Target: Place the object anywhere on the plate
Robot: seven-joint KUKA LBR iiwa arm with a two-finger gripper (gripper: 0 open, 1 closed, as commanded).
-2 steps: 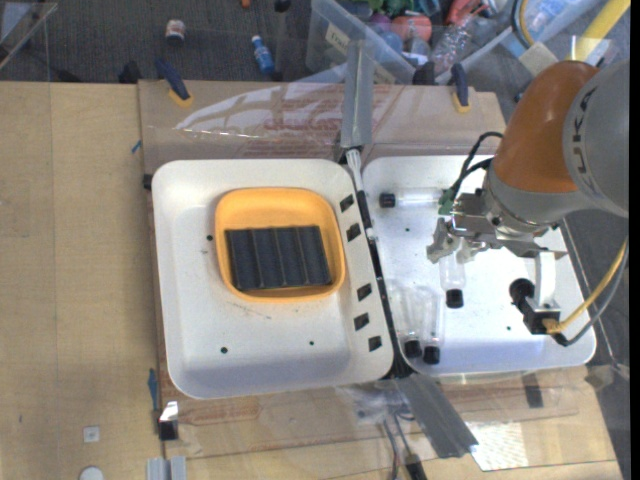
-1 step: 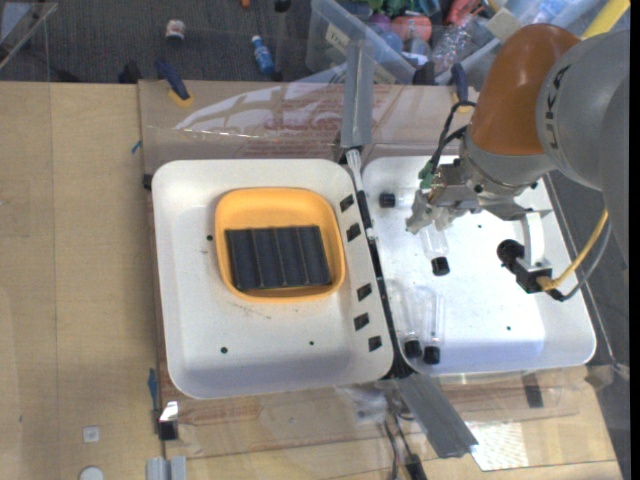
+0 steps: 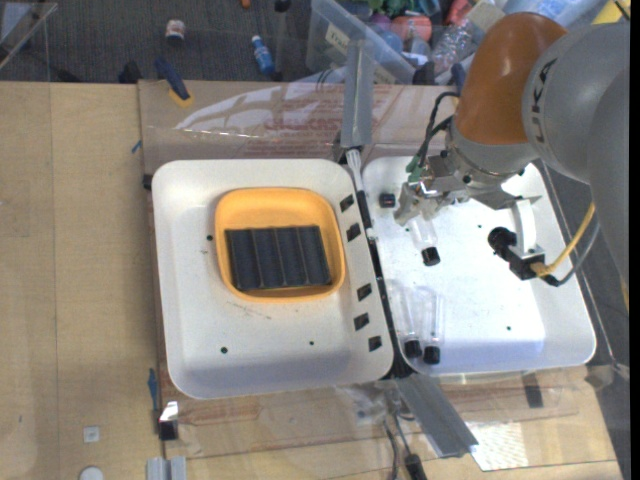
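The tool [image 3: 428, 236], fingers spread wide and holding nothing, hangs over the right bin [image 3: 560, 338]. The dark ribbed object [image 3: 278, 258] already lies on the orange plate [image 3: 232, 208], toward nine o'clock, long axis three-to-nine.

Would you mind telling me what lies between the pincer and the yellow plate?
In the camera view, the raised divider where the two bins meet, with its row of black clips, lies between the pincer and the yellow plate.

Two bins [image 3: 190, 358], one plate [image 3: 280, 206]
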